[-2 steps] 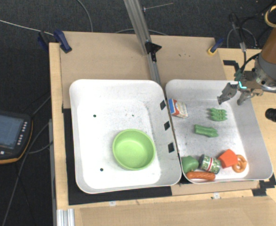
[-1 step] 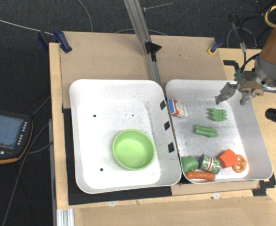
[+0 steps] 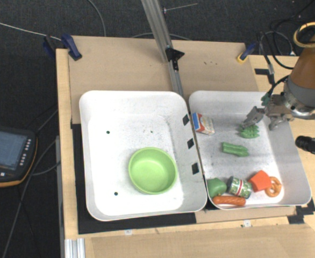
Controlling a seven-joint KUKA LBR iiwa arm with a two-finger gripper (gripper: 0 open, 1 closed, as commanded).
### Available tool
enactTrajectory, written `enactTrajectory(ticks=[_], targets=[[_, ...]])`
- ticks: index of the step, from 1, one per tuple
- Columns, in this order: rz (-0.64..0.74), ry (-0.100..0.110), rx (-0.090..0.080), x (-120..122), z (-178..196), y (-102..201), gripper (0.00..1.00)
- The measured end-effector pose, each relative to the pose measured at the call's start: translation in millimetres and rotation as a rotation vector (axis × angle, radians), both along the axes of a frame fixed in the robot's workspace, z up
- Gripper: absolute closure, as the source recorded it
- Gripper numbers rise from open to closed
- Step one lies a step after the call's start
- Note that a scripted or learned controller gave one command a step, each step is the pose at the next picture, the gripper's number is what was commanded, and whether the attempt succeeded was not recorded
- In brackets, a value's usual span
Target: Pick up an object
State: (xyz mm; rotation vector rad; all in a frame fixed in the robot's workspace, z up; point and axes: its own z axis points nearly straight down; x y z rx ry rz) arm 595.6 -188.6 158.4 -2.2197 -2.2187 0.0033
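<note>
A handheld control pendant (image 3: 7,155) lies on the dark floor off the bench's left edge; on the bench, the left bin (image 3: 101,122) holds a green bowl (image 3: 152,170) toward its near right corner; the right bin (image 3: 286,160) carries the rest; a small red-and-white carton (image 3: 203,123) lies near its far left corner; a green pepper (image 3: 216,187), a red sausage (image 3: 229,200) and a small can (image 3: 238,187) cluster along its near edge, with an orange block (image 3: 260,180) and a pretzel (image 3: 274,187) just beside them toward the near right corner; a green cucumber-like piece (image 3: 235,149) lies near the middle; a leafy green toy (image 3: 249,131) sits toward the far right, directly under the gripper (image 3: 265,118), whose fingers are spread apart, one touching or just above the toy, nothing clasped between them; the arm (image 3: 308,74) reaches in over the bin's right edge.
</note>
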Motion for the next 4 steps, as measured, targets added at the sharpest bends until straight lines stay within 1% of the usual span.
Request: enactTrajectory(ticks=[1,2,3,4], targets=[[0.0,0.0,0.0,2.0,-44.3,-5.6,0.0],[0.001,-0.003,0.0,1.8,-63.6,-5.2,0.0],[0.001,-0.006,-0.001,2.8,-51.7,-5.3,1.0],[0.0,-0.008,-0.002,-2.3,-5.3,-10.4,1.0]])
